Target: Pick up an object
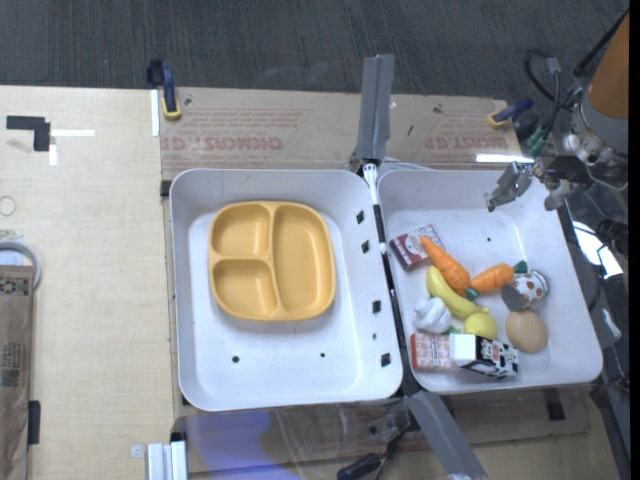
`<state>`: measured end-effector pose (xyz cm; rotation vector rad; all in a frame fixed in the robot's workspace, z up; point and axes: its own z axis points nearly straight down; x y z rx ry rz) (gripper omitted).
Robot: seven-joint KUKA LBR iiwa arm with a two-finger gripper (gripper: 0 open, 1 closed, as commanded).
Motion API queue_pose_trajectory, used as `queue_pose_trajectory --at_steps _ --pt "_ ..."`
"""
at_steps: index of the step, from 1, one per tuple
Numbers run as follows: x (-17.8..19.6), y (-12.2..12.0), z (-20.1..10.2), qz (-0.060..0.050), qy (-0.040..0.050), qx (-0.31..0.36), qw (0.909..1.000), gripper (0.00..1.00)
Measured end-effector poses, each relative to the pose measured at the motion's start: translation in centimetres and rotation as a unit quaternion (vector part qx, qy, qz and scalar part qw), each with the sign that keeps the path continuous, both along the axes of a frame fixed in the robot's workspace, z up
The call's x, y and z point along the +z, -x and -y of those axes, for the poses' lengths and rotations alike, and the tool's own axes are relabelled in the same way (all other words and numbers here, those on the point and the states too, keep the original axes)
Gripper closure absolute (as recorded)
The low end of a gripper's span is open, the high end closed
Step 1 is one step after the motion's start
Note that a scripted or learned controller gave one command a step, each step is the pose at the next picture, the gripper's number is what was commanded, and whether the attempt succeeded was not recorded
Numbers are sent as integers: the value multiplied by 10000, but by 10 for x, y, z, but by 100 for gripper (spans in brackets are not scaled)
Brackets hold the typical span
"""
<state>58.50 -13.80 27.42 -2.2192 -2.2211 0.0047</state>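
Observation:
My gripper point(524, 194) hangs open over the far right part of the right bin point(500, 218), with nothing between its fingers. Its two fingertips point(496, 199) point down toward bare bin floor. Below it, toward the bin's near half, lies a heap of toy food: two orange carrots point(446, 260) point(492, 277), a yellow banana point(450, 297), a white garlic bulb point(432, 315), a lemon point(481, 325), a tan egg-shaped thing point(526, 331), a small red box point(407, 250) and a cow-patterned carton point(487, 356). The gripper touches none of them.
The left bin point(200, 368) holds a yellow divided plate point(272, 260). A grey post point(375, 108) stands behind the seam between the bins. Cables and the arm's body point(605, 118) crowd the right edge. A red-and-white carton point(430, 349) lies by the near wall.

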Motion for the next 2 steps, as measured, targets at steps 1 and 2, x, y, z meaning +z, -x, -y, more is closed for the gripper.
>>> queue_pose_trajectory --at_steps 1,2 --pt "-115 3 -20 -1 -7 595 9982 0" --pt "-183 20 -34 6 -8 798 9968 0"
